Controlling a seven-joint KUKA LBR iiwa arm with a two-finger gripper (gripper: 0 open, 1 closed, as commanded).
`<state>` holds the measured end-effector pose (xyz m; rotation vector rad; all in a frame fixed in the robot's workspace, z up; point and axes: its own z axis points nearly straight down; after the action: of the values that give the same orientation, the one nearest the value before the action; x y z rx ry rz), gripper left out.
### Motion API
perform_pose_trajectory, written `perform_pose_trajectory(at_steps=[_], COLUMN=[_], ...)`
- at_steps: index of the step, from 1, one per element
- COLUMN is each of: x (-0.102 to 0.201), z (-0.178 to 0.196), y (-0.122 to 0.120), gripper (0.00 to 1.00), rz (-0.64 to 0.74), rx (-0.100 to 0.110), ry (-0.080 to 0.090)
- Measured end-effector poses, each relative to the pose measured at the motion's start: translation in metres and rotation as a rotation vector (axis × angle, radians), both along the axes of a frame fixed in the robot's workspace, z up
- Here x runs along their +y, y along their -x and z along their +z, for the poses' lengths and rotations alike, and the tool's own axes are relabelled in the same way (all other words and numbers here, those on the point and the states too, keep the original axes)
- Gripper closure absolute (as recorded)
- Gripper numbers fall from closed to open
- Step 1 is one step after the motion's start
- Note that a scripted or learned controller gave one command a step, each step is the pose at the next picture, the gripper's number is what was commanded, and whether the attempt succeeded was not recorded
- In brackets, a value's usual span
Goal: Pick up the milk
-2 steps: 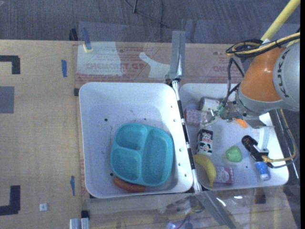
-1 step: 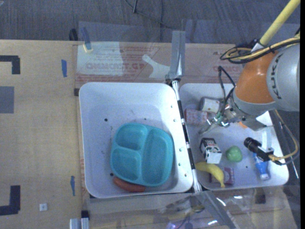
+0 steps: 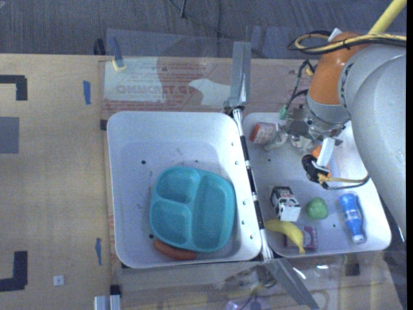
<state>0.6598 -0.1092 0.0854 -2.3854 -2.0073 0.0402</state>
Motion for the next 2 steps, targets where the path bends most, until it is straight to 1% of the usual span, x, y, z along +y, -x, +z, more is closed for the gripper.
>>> perform_pose_trajectory(at_steps=[1,2], x=[0.008,-0.053], z=[0.003,0.004], y=[0.057,-0.01], gripper=[0.0,0.0], rz=[0.302,0.332], rx=[-0.041,-0.043], ry=[-0.002,-0.001])
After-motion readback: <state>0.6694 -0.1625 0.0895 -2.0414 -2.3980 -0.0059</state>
